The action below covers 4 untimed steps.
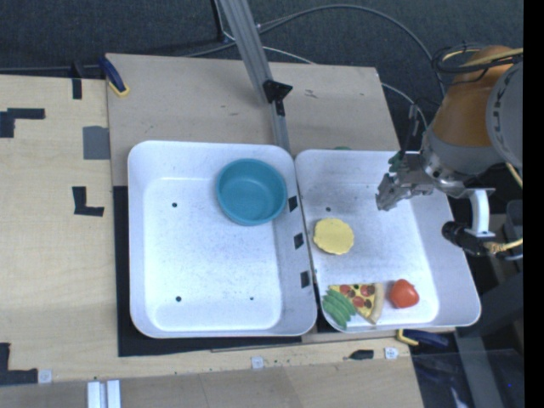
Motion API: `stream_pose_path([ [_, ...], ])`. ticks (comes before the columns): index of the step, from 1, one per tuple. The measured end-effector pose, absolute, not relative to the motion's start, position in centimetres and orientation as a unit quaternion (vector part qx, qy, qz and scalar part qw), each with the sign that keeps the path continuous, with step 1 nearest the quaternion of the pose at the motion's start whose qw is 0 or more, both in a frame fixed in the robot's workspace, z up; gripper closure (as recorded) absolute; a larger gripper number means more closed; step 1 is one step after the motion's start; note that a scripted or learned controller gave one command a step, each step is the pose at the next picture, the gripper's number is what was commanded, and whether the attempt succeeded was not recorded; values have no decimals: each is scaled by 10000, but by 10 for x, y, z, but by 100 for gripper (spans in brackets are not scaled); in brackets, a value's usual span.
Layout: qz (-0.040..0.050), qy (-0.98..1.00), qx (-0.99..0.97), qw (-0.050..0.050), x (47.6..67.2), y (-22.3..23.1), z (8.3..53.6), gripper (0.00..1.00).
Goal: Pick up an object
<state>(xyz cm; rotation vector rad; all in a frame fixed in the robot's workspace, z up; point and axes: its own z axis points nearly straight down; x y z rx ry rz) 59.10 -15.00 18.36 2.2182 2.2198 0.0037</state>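
A grey KUKA arm with an orange band reaches in from the right, its gripper (388,195) poised over the upper part of the right bin (450,308); whether the fingers are apart or together cannot be told from this angle, and nothing shows between them. Below it in that bin lie a yellow disc (333,236) near the middle, and a pizza slice (363,299), a green vegetable (337,306) and a red tomato (404,293) along the near edge. A blue bowl (251,191) sits upright at the top of the left bin (161,313).
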Motion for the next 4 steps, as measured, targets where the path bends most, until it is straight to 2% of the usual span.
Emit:
stream_pose_path([
  [2, 11, 7073, 7069, 15, 588, -145, 276, 100],
  [4, -4, 7086, 7056, -10, 599, -33, 249, 100],
])
